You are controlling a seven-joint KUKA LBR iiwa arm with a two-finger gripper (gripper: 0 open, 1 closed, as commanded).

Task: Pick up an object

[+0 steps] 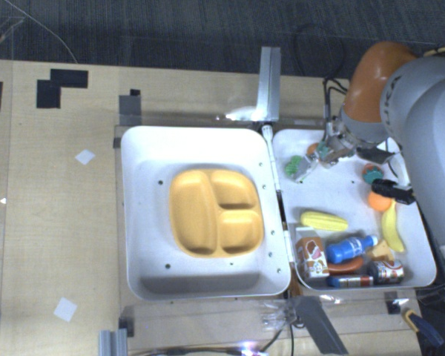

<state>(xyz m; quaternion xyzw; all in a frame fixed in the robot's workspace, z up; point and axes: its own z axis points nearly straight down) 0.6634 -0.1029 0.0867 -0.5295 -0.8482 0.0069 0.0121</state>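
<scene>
My gripper hangs low over the far part of the right bin, under the grey wrist and orange band. Just to its left lie a small orange piece and a green toy; whether either is touched is unclear. Further down the bin are a yellow corn cob, a banana, a blue bottle and an orange ball.
The left bin holds a yellow divided plate. A brown can, a red marker and another can crowd the right bin's near edge. A metal post stands behind the bins.
</scene>
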